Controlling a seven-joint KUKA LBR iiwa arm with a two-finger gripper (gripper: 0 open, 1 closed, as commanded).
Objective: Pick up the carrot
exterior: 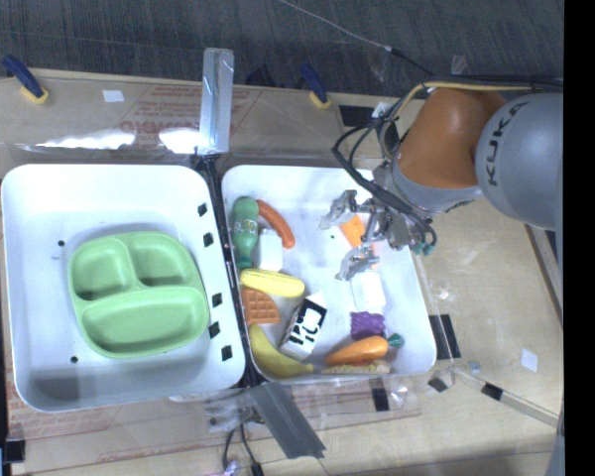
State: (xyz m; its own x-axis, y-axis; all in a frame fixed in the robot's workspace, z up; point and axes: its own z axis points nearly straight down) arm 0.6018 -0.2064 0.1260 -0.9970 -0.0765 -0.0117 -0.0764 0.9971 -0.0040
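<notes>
You see the tabletop (496, 266) carrying two white bins side by side. The left bin (30, 266) holds a green divided tray (134, 291). The right bin (312, 181) holds the toy food. The arm (506, 157) reaches in from the right, its orange band (441, 137) above the wrist, and hangs over the right bin's upper right part.

The fingers (352, 234) are spread apart, one tip up near the bin's middle and the other lower down, with nothing pinched between them. A small orange piece (352, 231) lies in the gap just beside them; you cannot tell what it is.

The carrot (360, 349) lies near the bin's front wall, pointing left, green top to the right. It is well apart from the fingers, below them, with a white block (369, 291) and a purple piece (368, 322) in between.

Left of the carrot lies a banana (273, 357), and a black-and-white tag (304, 325) sits just above it. Farther up the left side you see a waffle (260, 305), a corn cob (271, 283), a green vegetable (245, 228) and a sausage (277, 223).
</notes>
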